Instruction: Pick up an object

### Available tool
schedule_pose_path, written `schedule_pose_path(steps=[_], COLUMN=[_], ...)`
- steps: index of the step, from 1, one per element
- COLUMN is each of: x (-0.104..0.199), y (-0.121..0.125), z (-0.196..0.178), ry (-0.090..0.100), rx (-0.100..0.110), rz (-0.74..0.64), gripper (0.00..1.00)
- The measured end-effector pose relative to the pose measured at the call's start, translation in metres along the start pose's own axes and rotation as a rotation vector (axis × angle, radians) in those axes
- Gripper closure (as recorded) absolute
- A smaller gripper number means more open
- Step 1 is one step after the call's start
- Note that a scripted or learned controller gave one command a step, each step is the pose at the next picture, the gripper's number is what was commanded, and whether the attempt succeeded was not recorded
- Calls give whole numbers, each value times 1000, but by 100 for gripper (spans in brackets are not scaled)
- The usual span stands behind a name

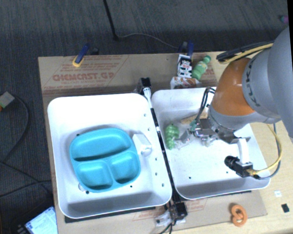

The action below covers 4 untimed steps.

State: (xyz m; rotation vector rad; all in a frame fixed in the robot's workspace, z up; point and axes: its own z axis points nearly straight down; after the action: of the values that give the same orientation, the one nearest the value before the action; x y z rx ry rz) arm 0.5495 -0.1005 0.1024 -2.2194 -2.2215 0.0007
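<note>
- Camera view: the arm (246, 92) is reaching in from the right and hanging low over the right bin (218, 181), its wrist leaning toward that bin's left wall.
- The gripper (197, 131) is sitting just beside a green object (171, 133) lying against the divider between the bins; whether they are touching is unclear.
- How far the gripper is open I cannot tell, since the wrist is covering it, and nothing is showing as held.
- A blue divided tray (104, 158) is lying in the left bin (64, 111), well apart from the gripper.
- Judging by this, the pick is not yet done: the approach looks complete, while grasping and lifting are remaining.
</note>
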Motion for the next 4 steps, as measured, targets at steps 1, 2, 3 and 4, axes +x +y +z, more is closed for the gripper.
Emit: schedule_pose_path(steps=[1, 2, 3, 4], x=[-50, -36, -5, -3], y=[1, -38, -29, 22], z=[-6, 3, -4, 12], ry=[-2, 0, 0, -2], rx=[-1, 2, -1, -4], rz=[2, 1, -1, 0], gripper=[0, 0, 0, 0])
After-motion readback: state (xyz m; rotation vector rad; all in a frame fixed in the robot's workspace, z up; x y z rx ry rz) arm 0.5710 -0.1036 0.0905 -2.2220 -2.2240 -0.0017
